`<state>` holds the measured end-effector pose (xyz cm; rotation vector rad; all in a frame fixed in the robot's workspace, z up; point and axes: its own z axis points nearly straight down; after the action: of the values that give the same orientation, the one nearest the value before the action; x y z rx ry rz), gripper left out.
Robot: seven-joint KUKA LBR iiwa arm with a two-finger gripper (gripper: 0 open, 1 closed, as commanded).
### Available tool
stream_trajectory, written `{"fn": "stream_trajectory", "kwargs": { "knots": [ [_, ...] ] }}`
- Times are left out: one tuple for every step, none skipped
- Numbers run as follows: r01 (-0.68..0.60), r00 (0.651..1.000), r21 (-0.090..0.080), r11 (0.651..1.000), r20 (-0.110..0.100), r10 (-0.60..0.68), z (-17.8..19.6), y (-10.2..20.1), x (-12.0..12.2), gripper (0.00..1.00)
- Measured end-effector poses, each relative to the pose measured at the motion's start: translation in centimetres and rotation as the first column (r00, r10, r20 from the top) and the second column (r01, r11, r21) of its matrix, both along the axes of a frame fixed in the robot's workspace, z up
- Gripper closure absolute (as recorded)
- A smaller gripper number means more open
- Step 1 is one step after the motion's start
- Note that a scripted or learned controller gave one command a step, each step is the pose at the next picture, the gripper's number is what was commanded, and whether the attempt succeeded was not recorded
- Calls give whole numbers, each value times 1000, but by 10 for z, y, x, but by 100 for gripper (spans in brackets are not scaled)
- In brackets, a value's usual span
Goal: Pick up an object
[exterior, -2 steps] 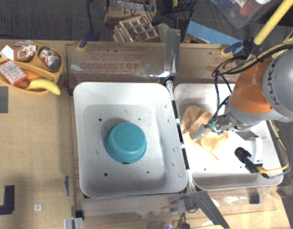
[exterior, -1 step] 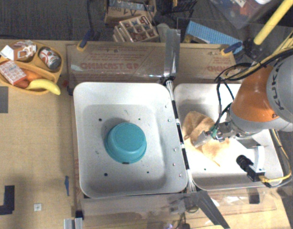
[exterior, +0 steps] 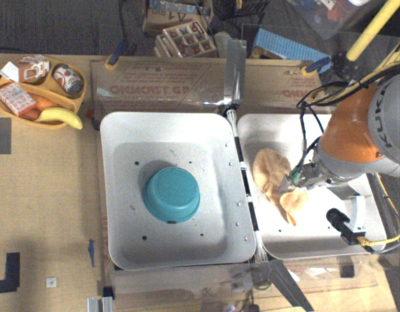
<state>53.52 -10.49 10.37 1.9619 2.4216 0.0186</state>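
Cloth: a crumpled tan cloth (exterior: 272,173) lies in the right bin, toward its left wall, with an orange-tinted end (exterior: 293,202) trailing toward the near side.
Claw: the claw (exterior: 296,180) is down on the right edge of the cloth, touching it or just above it; at this slant I cannot tell whether its fingers are apart or together, nor whether any cloth lies between them.
Progress: by my reading the reach is done and the grasp is at hand or under way; the cloth looks flat on the bin floor, so the lift is not yet done.
What is left: close on a fold, raise it clear of the bin, and show it hanging from the claw.
Right bin: the right bin (exterior: 271,130) holds the cloth, with the arm (exterior: 356,138) over its far right part.
Left bin: the left bin (exterior: 121,135) holds one teal bowl (exterior: 172,194), upside down, near its middle and well apart from the cloth.
Surface: at the far left corner of the surface (exterior: 43,207) sits a yellow tray (exterior: 4,99) with a banana (exterior: 61,116) and small food packs.
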Motion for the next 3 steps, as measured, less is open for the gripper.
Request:
{"fn": "stream_trajectory", "kwargs": {
  "knots": [
    [0, 1000, 0, 1000, 0, 0, 0, 0, 0, 0],
    [-108, 994, 4, 994, -24, 108, 24, 3, -12, 0],
    [-102, 995, 3, 995, -20, 102, 34, 0, -11, 100]
  ]
}}
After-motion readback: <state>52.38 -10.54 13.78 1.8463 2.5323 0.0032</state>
